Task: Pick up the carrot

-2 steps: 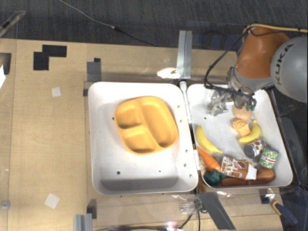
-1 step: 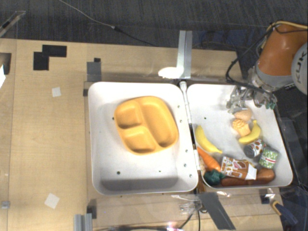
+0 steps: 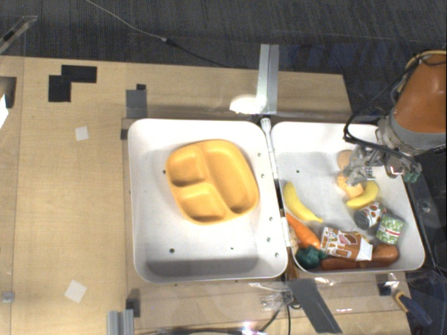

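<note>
Two white bins are sitting side by side below me. Nearest the camera, the carrot (image 3: 302, 230) is lying along the right bin's (image 3: 318, 145) left wall, just beside a banana (image 3: 300, 204). Farther back, my gripper (image 3: 357, 171) is hovering over the bin's upper right, well apart from the carrot; whether my fingers are spread, I cannot tell. A yellow divided plate (image 3: 209, 180) is resting in the left bin (image 3: 150, 208).

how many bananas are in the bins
2, both in the right bin. One banana lies near the bin's left wall, above the carrot. The other banana lies just below the tool. Others could be hidden under the arm.
</note>
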{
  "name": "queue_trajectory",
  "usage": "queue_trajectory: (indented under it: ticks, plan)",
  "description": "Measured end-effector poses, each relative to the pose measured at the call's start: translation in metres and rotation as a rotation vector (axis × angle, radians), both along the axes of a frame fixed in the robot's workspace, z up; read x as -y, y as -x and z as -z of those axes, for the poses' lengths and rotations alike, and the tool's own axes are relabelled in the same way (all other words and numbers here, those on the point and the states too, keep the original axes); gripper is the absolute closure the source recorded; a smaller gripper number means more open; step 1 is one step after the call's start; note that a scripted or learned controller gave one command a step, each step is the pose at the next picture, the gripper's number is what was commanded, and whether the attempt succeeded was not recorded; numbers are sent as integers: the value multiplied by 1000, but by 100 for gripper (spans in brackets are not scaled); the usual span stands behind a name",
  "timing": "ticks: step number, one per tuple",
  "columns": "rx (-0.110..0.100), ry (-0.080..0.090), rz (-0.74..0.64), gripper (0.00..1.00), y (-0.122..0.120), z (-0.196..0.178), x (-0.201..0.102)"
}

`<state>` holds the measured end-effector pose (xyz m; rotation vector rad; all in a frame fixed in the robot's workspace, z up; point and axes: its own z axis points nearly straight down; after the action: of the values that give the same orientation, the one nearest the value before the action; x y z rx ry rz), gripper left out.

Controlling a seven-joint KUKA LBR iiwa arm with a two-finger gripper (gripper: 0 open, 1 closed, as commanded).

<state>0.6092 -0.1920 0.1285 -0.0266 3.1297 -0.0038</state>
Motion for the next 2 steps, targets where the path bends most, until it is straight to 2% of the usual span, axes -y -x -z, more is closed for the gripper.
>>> queue_trajectory:
  ticks: [1,2]
  plan:
    - [2,-5,324,100,-63,40,12]
    - [3,-6,427,100,-2,39,12]
